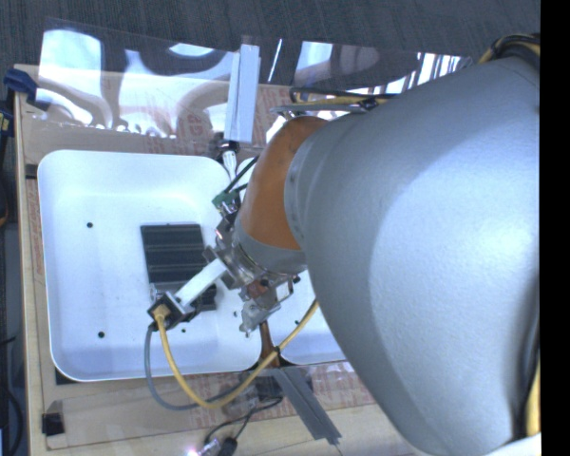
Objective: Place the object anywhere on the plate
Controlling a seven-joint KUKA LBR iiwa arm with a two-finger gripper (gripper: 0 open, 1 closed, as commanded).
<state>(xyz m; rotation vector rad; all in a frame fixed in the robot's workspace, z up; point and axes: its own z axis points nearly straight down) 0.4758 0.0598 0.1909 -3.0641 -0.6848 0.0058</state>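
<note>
Starting at the left, the desk (95, 399) is carrying the left bin (84, 275), and a dark ribbed slab (171, 252) is lying flat on its white floor, near the middle. I am taking this slab to be the thing the task concerns, though I cannot tell for sure whether it is the object or the plate.

Just to the right of the slab, my pincer (255, 310) is hanging low over the same bin, close to the bin's right wall and apart from the slab. I cannot tell whether the pincer is spread or pressed together, and I am seeing nothing pinched in it.

Further right, my arm (427, 255) is covering nearly all of the right bin (313, 348), so whatever is lying there is hidden.

I am judging that the pick-up step is in hand and not yet done. The next move is calling for a shift left over the slab, then a straight descent to grip its edges.
</note>
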